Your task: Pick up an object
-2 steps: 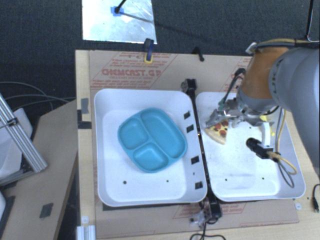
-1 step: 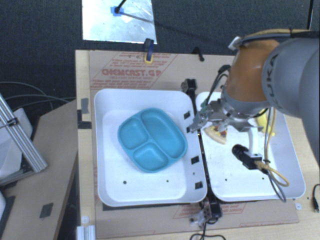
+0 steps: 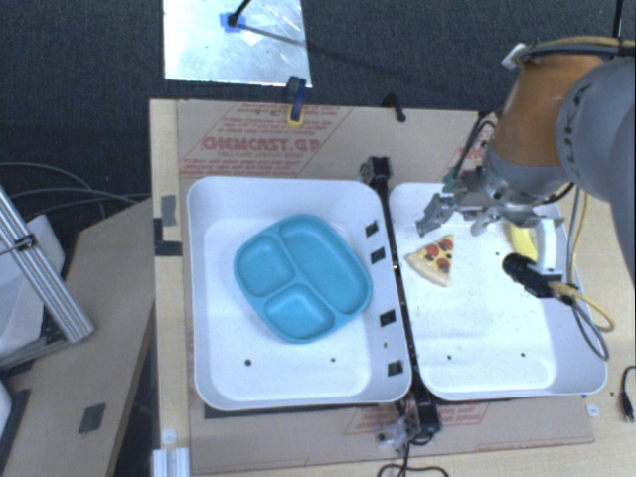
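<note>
A toy pizza slice lies in the right bin, near its left wall. My gripper hovers just above and behind the slice, open, with nothing between its fingers. A yellow object lies to the right of the gripper, partly hidden by the wrist. A blue divided plate rests in the middle of the left bin.
The two white bins sit side by side on a cardboard sheet, joined by a black-clipped divider. A shiny metal sheet lies beyond the bench. Bare floor fills the front half of the right bin.
</note>
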`<state>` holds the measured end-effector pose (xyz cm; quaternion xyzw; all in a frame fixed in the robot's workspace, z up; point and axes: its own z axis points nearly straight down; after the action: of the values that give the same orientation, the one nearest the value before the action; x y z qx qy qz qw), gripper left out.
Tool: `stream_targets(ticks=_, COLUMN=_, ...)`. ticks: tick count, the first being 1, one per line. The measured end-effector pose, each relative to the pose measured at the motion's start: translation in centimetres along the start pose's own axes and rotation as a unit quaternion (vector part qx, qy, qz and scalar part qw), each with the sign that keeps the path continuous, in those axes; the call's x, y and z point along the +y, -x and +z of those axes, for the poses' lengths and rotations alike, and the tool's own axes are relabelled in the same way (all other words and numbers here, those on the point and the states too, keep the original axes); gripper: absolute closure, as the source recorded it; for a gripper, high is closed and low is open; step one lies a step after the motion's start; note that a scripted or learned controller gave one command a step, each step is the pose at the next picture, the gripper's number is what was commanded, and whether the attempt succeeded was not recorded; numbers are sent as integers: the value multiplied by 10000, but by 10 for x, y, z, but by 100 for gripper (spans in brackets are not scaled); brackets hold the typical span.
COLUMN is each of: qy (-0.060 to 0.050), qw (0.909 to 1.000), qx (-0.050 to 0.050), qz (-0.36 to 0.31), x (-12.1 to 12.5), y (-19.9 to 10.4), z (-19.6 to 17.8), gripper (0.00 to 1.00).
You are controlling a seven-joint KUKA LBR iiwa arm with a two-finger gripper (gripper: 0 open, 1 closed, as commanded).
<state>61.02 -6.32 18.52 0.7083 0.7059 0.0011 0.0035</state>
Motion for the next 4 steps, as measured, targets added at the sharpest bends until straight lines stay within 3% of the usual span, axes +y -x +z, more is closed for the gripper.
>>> stream_targets(ticks=1, qy=-45, qw=10000, qx=24, qz=-44, x=-46, y=-39, z=1, gripper=0)
stream_targets(ticks=2, qy=41, qw=9999, qx=47, qz=-81, x=-107, y=-105, z=-148, gripper=0)
stream_targets(ticks=3, qy=-5, qw=10000, qx=29, qz=-61, x=-123, y=-148, z=-172, gripper=0)
stream_targets(ticks=4, qy=5, qw=10000, qx=26, qz=-63, x=-121, y=-145, z=-182, gripper=100)
